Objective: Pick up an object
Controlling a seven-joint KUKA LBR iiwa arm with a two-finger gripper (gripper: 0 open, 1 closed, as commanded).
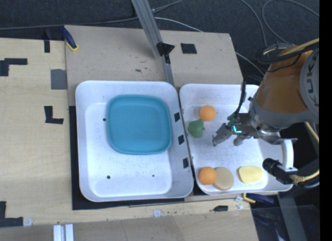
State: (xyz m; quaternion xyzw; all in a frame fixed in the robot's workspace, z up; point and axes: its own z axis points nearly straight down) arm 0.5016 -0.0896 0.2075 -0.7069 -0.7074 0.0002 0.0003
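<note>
The right bin holds an orange ball near its back left, with a green object just below it. Along the bin's front edge lie another orange ball, a tan round piece and a yellow piece. My gripper hangs over the middle of the right bin, to the right of the green object. Its dark fingers point left and are spread, with nothing between them.
The left bin holds a blue square plate. A grey metal bar slants down from the top to the bins' back edge. Cables lie on the dark floor at the upper right. The arm's orange band is above the right bin's right side.
</note>
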